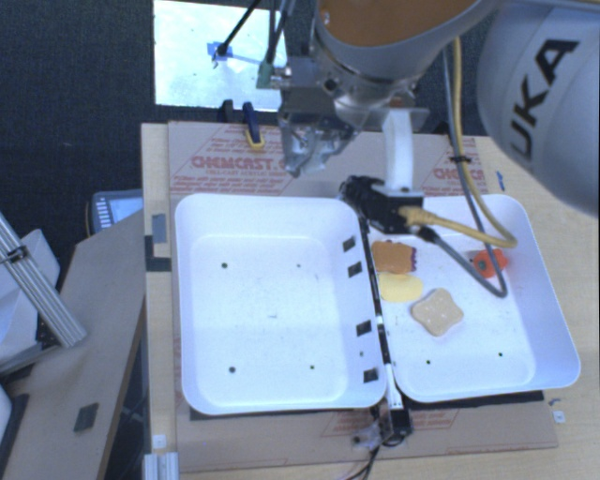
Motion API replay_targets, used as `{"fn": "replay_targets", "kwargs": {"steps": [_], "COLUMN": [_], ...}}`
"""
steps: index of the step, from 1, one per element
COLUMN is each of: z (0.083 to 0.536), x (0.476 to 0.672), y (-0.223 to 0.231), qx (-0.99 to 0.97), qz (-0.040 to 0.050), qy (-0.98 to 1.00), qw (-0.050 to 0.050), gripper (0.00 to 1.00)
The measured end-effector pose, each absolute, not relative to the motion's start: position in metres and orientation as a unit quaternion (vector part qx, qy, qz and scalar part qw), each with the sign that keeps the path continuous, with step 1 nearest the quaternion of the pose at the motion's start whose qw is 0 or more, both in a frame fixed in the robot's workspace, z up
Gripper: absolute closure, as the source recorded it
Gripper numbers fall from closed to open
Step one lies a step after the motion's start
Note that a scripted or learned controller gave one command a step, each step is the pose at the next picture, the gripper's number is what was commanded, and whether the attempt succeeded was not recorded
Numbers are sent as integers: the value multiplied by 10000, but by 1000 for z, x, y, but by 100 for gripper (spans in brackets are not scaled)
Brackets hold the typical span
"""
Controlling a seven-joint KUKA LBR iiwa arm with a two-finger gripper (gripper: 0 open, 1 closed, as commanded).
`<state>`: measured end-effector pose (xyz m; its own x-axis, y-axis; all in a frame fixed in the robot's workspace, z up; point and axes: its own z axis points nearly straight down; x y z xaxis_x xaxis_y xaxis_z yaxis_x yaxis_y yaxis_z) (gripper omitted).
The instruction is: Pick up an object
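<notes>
— What is the nearest to the camera?

— The big grey arm point(534, 84), at the top right, with the orange band point(394, 19) above its wrist. It reaches in over the far edge of the two bins.

— And the pincer?

— The pincer point(309, 155) hangs above the cardboard sheet point(234, 159), just behind the far rim of the left bin point(272, 309). Nothing is between its fingers. If they are open or closed, I cannot tell; they are blurred and small.

— Where are the objects?

— All in the right bin point(525, 347), near its left wall. There is a brown-orange square piece point(394, 256), a pale yellow flat piece point(401, 288) touching it below, and a beige toast-shaped piece point(437, 312) just beside that one. A small orange object point(488, 262) lies apart, toward the right, under a grey cable point(469, 267).

— And the table?

— The table point(112, 356) carries both bins side by side.
</notes>
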<state>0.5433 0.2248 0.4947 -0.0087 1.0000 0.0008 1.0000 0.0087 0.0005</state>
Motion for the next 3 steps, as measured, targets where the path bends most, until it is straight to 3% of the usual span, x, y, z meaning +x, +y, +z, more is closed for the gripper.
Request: {"fn": "replay_targets", "kwargs": {"steps": [1, 2, 3], "z": [538, 536, 512], "x": [565, 504, 578], "y": [235, 179, 218], "qx": [-7047, -7076, -7054], "qz": [-34, -10, -12], "qy": [-7095, -7066, -7088], "qw": [-17, -2, -9], "gripper": [100, 100, 100]}}
